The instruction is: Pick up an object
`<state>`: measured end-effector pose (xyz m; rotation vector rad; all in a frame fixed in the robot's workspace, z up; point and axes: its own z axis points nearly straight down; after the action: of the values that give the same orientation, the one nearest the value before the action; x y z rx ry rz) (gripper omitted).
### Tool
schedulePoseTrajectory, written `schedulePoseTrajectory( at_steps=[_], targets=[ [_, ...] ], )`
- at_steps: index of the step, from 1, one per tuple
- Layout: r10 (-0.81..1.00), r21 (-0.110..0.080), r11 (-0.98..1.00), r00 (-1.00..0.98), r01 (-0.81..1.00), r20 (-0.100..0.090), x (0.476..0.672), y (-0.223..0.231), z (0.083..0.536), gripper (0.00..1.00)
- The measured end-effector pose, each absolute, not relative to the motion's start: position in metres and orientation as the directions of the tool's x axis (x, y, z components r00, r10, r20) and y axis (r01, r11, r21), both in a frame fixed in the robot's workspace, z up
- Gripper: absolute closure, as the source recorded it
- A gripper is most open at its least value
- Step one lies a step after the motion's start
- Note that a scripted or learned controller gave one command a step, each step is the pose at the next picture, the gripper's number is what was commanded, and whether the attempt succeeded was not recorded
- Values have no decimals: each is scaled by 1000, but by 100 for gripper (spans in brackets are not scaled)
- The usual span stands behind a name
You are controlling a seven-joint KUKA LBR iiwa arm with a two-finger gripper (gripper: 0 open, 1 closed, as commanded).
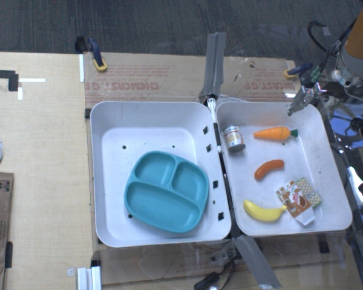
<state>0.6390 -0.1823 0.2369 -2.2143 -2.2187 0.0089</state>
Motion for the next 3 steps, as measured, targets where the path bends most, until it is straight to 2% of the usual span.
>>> schedulePoseTrajectory(
  at_steps=[1,2,3],
  targets=[
    [1000,-9,-1,1,1000,2,582,-132,103,0],
    [1000,-8,-2,2,1000,2,554,-128,87,0],
    [1000,-13,-6,6,1000,1,553,-129,93,100]
  ],
)
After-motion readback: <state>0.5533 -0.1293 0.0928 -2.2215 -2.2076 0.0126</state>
